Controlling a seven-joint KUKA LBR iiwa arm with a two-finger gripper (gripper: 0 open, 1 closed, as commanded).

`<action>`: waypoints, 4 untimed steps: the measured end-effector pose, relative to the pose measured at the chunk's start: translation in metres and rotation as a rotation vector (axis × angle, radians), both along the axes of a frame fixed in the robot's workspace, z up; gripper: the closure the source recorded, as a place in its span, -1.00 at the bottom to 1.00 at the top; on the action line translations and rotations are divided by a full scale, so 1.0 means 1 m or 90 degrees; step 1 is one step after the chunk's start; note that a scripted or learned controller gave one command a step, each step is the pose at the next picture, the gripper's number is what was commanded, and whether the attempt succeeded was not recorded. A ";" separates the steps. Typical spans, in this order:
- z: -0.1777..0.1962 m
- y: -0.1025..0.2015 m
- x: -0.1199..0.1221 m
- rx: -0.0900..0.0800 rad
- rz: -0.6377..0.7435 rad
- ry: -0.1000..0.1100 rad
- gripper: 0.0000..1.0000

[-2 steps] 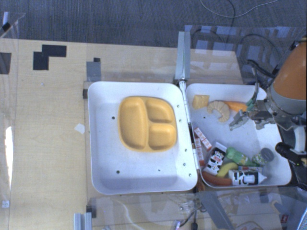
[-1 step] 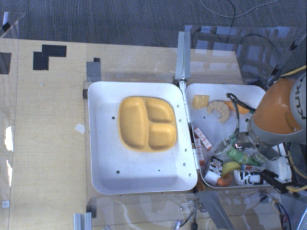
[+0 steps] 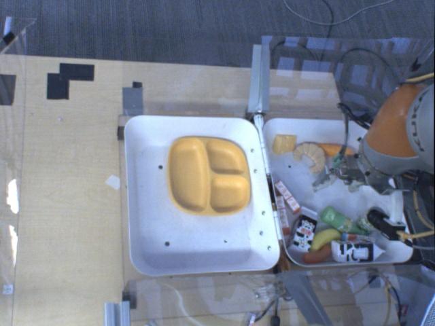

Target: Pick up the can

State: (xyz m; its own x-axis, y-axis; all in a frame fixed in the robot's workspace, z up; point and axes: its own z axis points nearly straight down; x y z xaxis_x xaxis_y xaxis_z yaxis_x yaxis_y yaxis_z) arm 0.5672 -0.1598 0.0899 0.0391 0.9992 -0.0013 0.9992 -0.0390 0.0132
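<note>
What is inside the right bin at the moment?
The right bin holds a cheese wedge, a banana, a green bottle and small cartons. The arm covers its right part, so no can is identifiable.

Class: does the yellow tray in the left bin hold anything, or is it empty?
Empty. All three compartments of the yellow tray show bare yellow plastic.

Overall light: the scene is evenly and brightly lit, daylight-like.
Glare: pale reflections are seen on the clear panel (image 3: 12,202) far left of the gripper (image 3: 338,173).
Shadows: soft shade is cast under the arm (image 3: 397,131), just right of the gripper.
Sharpness: small items below the gripper are rendered slightly soft.
</note>
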 end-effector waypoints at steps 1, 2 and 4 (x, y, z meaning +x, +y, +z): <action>0.000 -0.020 -0.057 0.002 -0.159 -0.002 -1.00; -0.001 -0.018 0.005 0.002 -0.178 0.000 -1.00; 0.000 0.063 -0.048 0.002 -0.155 -0.001 -1.00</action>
